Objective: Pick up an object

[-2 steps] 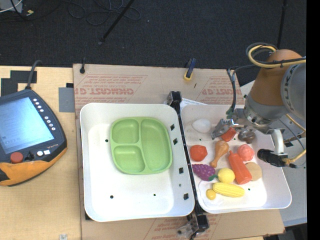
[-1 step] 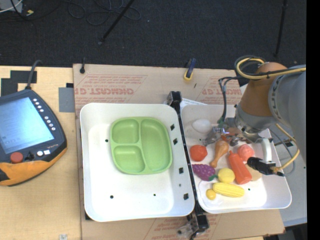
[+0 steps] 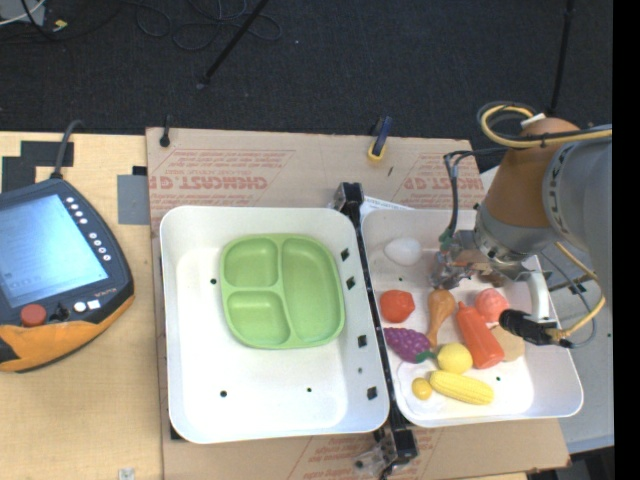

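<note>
the gripper [image 3: 452, 266] hangs low over the back of the right bin [image 3: 560, 393], reaching in from the right under the grey arm [image 3: 545, 193] with its orange band. its tip is a dark, blurred cluster, so how it stands, wide or narrow, cannot be told, and nothing can be made out in its grasp. it sits just above the top of the orange carrot [image 3: 441, 311] and just right of the white egg [image 3: 403, 251]; whether it touches either cannot be told.

the toy food is crowded in that right bin. a red tomato [image 3: 397, 305] lies left of the carrot, purple grapes [image 3: 408, 343] below it, a small yellow lemon [image 3: 454, 357] beside the grapes, and a yellow corn cob [image 3: 461, 388] near the front edge with a little yellow piece [image 3: 422, 389] at its left end. a red-orange cylinder [image 3: 479, 336] lies tilted right of the carrot, with a pink round piece [image 3: 491, 302] at its upper end.

the left bin [image 3: 190, 388] holds a green divided plate [image 3: 282, 291]. on the worktop [image 3: 80, 418] far left rests a control pendant [image 3: 55, 263] with a screen.
</note>
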Controlling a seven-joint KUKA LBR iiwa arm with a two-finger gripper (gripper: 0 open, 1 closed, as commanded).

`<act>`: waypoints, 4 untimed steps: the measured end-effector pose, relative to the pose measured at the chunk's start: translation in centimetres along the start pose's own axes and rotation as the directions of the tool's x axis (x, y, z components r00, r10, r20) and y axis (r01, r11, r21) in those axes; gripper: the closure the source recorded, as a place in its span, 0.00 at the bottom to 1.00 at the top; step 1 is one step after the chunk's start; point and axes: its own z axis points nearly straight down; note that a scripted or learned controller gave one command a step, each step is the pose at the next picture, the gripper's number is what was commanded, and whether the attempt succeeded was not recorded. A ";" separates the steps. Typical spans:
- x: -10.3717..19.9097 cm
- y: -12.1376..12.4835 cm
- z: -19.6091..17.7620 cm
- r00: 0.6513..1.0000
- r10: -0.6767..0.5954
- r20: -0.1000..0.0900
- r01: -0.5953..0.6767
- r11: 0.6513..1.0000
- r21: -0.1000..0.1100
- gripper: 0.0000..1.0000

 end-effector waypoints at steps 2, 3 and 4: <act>-0.3 0.2 -10.5 1.000 0.003 0.002 -0.003 1.000 -0.006 1.00; -0.6 0.2 -13.2 1.000 0.003 0.002 -0.003 1.000 -0.004 1.00; 4.6 -2.8 -12.5 1.000 0.001 0.000 -0.001 1.000 0.001 1.00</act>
